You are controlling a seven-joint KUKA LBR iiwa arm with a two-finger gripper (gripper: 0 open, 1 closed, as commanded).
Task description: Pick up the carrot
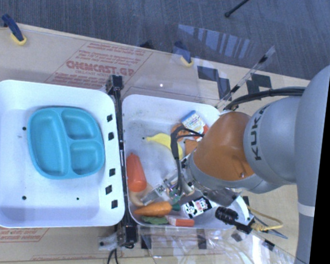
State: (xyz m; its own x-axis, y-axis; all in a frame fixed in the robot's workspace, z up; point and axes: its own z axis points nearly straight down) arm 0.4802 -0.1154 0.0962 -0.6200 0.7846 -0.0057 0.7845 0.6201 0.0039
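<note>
gripper [169,191] low in right bin [130,131], tips just above carrot [152,209] – looks lined up for a grab, you decide | fingers slightly apart, nothing between them | carrot: orange, tapered, lying flat near bin's front wall, green end toward front, beside red-orange cylinder [136,172]

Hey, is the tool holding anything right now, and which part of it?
Cannot be told. The tool sits low in the right bin, just above the carrot, but the arm hides any contact.

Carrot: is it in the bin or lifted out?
In the bin: the carrot lies flat on the right bin's floor, near its front wall.
</note>
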